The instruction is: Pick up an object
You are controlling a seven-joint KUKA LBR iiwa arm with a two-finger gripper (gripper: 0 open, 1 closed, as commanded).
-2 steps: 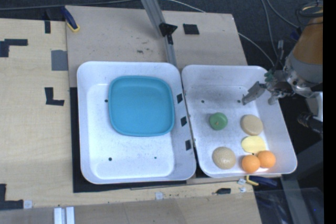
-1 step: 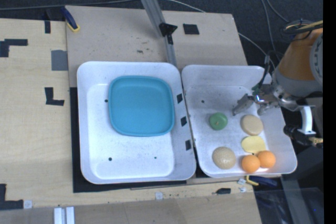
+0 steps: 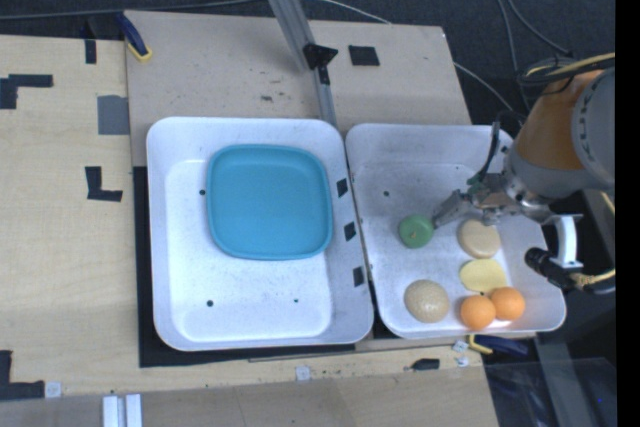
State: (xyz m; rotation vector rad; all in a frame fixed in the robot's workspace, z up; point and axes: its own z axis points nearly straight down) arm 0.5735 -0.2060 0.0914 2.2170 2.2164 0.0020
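The arm (image 3: 560, 140), grey with an orange band, is seen reaching in from the right over the right-hand white bin (image 3: 400, 150). Its pincer (image 3: 447, 211) is lowered into that bin, with a dark finger (image 3: 450, 208) stretched out to the left toward a small green round object (image 3: 416, 232). The tip of that finger is seen just beside the green object's upper right edge; whether contact is made cannot be told. How far the pincer is open cannot be told either, and nothing is seen held between its fingers. Just right of the green object and below the wrist a beige rounded object (image 3: 480, 239) is found, with a pale yellow piece (image 3: 483, 274) beneath it. Near the bin's front edge a speckled tan ball (image 3: 427, 300) is placed, and to its right two orange balls (image 3: 492, 307) lie touching one another. In the left-hand white bin (image 3: 180, 305) a light blue square plate (image 3: 269, 201) lies flat. Both bins are carried side by side on a wooden tabletop (image 3: 60, 215).
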